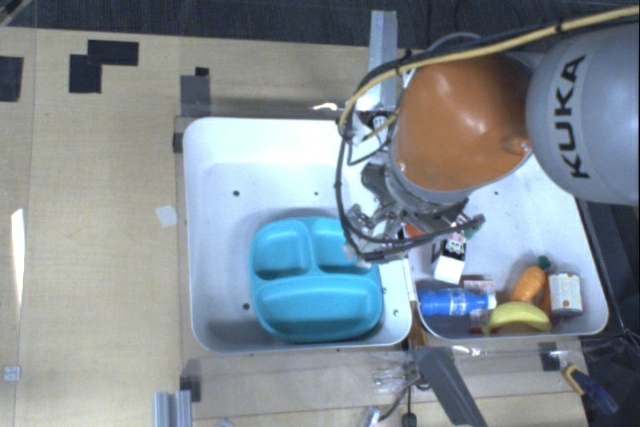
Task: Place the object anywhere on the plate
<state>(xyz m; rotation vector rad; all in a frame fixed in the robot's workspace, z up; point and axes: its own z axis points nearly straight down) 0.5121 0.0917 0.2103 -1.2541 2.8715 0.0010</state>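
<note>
A light blue plate (315, 280) with three compartments lies in the front half of the left bin (215, 165). My gripper (368, 237) hangs low over the plate's right rim, close to the wall between the two bins. The orange band and wrist cover most of it from above. Whether anything is held in it is hidden from this view. Loose objects lie in the right bin (592, 313): a blue bottle (455, 302), a yellow banana (520, 317), an orange carrot (530, 283), a small white box (565, 293) and a white tag-like piece (450, 265).
The arm's grey body (585, 125) spans the back of the right bin. Cables (345, 175) loop down beside the wrist over the left bin. The left bin's floor behind and left of the plate is bare white.
</note>
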